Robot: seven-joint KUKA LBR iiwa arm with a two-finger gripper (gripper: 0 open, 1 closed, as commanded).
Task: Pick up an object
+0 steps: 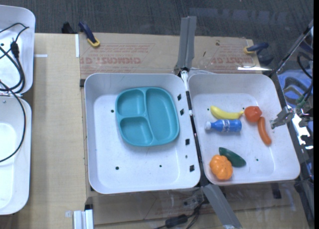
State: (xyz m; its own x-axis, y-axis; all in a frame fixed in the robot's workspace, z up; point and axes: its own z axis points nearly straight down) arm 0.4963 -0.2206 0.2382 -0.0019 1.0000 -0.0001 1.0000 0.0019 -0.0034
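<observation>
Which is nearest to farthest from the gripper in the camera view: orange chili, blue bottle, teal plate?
From the gripper at the right bin's right edge:
1. orange chili, right bin, just left of the gripper.
2. blue bottle, lying mid right bin, under the banana.
3. teal plate, in the left bin.

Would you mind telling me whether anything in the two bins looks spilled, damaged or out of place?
Nothing stands out. The teal plate lies flat in the left bin; the banana, bottle and other toy foods lie loose in the right bin.
</observation>
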